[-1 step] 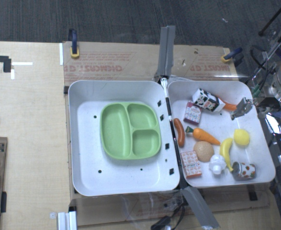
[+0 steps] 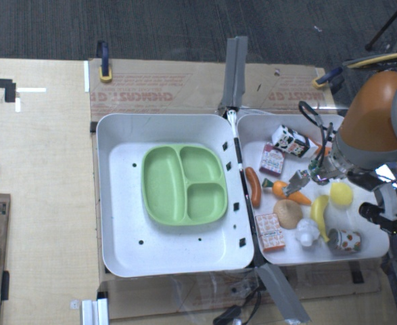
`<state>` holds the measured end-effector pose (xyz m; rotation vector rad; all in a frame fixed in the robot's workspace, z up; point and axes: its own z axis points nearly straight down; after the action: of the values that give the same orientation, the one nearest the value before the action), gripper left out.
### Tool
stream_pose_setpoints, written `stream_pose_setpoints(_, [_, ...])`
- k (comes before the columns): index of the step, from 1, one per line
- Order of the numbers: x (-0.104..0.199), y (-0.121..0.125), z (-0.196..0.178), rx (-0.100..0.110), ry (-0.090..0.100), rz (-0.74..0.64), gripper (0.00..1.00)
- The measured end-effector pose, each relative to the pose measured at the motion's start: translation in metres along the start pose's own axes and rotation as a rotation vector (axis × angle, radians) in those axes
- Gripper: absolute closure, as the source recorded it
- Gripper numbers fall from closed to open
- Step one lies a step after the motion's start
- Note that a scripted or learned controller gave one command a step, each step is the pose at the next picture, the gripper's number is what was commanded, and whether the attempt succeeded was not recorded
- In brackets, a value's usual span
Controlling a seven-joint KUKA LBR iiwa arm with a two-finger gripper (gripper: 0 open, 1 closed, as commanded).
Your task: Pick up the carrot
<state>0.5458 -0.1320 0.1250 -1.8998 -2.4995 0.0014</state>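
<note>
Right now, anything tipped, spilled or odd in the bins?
Nothing spilled. The small printed can lies on its side in the right bin, beside the yellow banana. The green divided plate sits flat in the left bin.

Carrot (image 2: 287,190): small, orange, with a green tip at its left end. It is seen lying in the right bin, roughly mid-bin, angled slightly, thick end left, tapering toward the lower right. Part of its upper side is covered.

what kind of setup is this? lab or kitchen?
Likely a robot lab bench, not a kitchen: two white bins clamped to a wooden table, toy food such as a carrot and banana, and the arm's gripper above them.
</note>
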Motion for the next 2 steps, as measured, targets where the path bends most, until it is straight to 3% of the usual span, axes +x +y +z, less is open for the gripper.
stream_pose_setpoints(1, [-0.003, 0.008, -0.109, -0.001, -0.002, 0.075, 0.0])
stream_pose_setpoints(2, [0.016, 0.022, 0.014, 0.001, 0.0, 0.033, 0.0])
